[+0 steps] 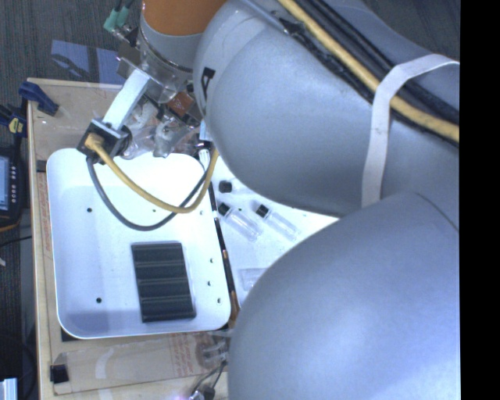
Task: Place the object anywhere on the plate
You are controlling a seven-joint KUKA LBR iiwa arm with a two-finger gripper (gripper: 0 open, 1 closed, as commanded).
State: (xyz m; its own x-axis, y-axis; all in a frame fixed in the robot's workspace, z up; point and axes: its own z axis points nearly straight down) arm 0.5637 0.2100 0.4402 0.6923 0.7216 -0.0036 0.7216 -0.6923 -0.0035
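The grey arm (328, 156) is extended across from the right, its orange band (176, 16) seen directly above the gripper (156, 137), which is angled downward.

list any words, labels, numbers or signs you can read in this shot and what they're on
No text here reads clearly.
A dark mark on the grey arm: maybe a letter, too blurred and cut off to read.
A pale printed patch in the right bin: print too faint to read.
A device with a screen at the left edge: too small to read.
The dark ridged plate in the left bin: no markings.
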